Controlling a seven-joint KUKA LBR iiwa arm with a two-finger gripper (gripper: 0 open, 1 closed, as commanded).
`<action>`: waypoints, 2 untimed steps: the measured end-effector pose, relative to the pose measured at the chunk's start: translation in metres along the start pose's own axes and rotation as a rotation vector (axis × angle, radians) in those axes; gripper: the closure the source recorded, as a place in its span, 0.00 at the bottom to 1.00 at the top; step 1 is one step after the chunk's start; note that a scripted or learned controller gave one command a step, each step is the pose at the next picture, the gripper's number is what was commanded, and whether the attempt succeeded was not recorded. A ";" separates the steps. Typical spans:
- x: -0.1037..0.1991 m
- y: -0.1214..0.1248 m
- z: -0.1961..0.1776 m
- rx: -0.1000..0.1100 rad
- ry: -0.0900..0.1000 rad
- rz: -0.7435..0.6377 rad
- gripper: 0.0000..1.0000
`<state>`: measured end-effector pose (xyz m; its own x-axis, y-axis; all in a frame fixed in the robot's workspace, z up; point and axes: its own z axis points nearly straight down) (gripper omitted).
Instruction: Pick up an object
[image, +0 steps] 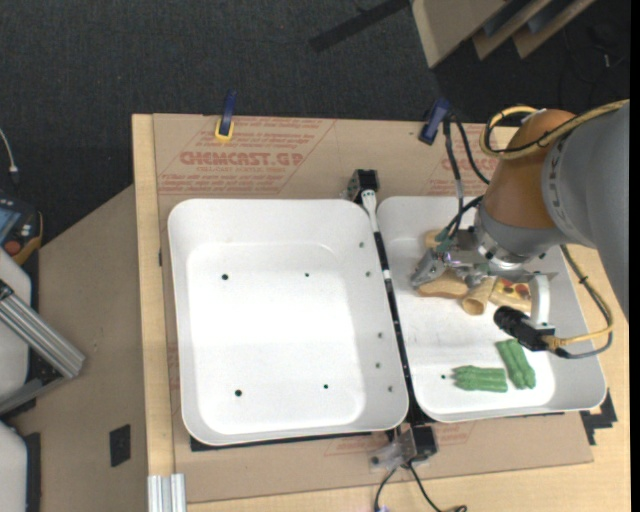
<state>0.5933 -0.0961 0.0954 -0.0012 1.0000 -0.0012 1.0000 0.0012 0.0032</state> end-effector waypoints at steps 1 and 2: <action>0.063 -0.047 -0.095 -0.002 0.004 -0.005 1.00; -0.012 -0.092 0.001 0.016 0.000 0.010 1.00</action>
<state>0.5009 -0.1081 0.0942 0.0091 1.0000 -0.0015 0.9999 -0.0091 -0.0123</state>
